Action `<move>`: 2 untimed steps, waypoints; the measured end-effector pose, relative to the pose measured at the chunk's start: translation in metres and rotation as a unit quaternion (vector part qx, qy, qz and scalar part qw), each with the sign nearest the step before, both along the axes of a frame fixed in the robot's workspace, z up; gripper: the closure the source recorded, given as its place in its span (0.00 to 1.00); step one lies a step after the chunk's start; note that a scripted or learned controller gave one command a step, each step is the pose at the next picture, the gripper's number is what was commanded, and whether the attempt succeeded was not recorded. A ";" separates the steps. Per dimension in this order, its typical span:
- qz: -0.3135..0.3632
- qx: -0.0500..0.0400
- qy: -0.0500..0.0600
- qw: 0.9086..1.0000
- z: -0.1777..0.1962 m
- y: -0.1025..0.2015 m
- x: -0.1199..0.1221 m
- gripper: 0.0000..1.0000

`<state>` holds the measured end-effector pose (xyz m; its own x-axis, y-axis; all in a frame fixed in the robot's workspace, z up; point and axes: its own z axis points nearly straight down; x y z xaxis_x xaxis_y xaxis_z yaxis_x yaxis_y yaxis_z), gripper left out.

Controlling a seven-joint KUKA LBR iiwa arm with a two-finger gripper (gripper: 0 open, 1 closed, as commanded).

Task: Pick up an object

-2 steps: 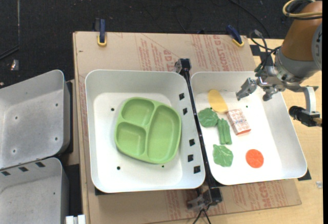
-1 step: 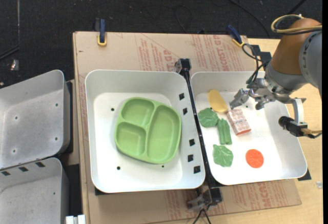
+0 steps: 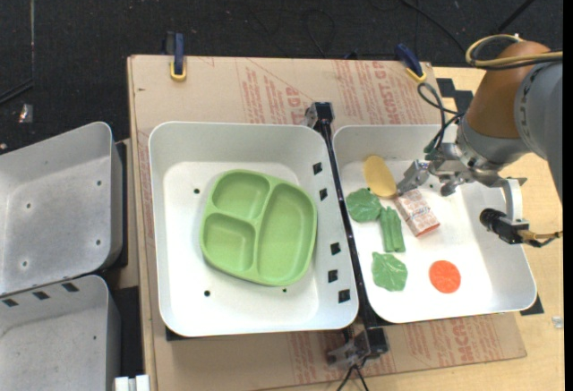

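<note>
Camera view, looking down at a slant: two white bins side by side on the cardboard-topped tabletop (image 3: 242, 80). Left bin (image 3: 179, 148) holds a green three-compartment plate (image 3: 260, 226), lying flat near the middle. Right bin (image 3: 501, 277) holds the loose items: a yellow oblong piece (image 3: 380, 175) near the top left, a green leafy piece (image 3: 363, 204) just below it, a green stalk-like piece (image 3: 391, 229) beside that, a second green leafy piece (image 3: 389, 270) lower down, an orange round slice (image 3: 445, 276) near the bottom, and a small red-and-white packet (image 3: 417, 211) in the middle, tilted.

Arm (image 3: 519, 112) comes in from the right, orange band showing above the wrist. Pincer (image 3: 433, 175) sits low over the upper part of the right bin, just above and right of the red-and-white packet and beside the yellow piece. Cannot tell whether it is open or closed; nothing visibly gripped. All items look to be lying on the bin floor.

Blue clamps (image 3: 178, 56) on the tabletop's far edge. Grey metal trays (image 3: 54, 192) off to the left.
</note>
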<state>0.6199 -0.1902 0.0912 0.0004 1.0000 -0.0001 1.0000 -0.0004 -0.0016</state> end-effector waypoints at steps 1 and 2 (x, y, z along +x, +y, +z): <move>0.000 -0.001 -0.002 1.000 0.012 0.000 0.001 1.00; 0.001 -0.001 -0.005 1.000 0.076 0.004 0.003 1.00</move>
<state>0.6226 -0.1864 0.1670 -0.0021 1.0000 -0.0021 1.0000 0.0021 0.0074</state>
